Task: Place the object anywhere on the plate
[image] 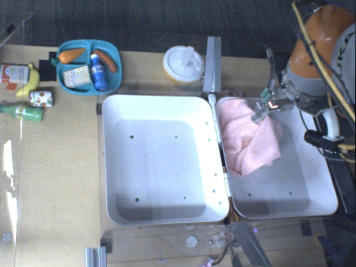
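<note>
The grey-and-orange arm's gripper (pixel 266 109) pinched a crumpled pink cloth (pixel 248 139) in the right white bin (pixel 317 202), with placement apparently not yet begun.

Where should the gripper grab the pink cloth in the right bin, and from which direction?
Probably the raised fold at the top right of the pink cloth, coming straight down. The cloth lies crumpled against the right bin's left wall, so its bunched ridges offer more to pinch than its flat lower edge.
</note>
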Robot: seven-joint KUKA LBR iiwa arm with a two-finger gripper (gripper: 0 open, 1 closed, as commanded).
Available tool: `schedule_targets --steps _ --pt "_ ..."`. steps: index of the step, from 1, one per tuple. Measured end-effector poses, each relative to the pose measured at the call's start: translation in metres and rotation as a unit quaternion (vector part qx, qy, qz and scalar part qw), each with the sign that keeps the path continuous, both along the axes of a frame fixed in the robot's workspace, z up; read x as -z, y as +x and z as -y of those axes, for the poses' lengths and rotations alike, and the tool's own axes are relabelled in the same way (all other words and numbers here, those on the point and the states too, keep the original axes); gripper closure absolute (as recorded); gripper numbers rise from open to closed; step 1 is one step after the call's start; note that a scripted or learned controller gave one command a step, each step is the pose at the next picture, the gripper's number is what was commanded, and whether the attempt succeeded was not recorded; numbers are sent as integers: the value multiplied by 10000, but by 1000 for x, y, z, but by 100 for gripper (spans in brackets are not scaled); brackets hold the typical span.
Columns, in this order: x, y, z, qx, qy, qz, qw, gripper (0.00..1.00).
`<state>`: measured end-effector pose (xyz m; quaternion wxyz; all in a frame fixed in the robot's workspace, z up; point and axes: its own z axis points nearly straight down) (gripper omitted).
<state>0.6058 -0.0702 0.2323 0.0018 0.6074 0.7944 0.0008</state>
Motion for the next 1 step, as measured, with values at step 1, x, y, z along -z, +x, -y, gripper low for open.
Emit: schedule_targets --steps 1 --pt "7 1 -2 -23 -1 -1 10000 100"
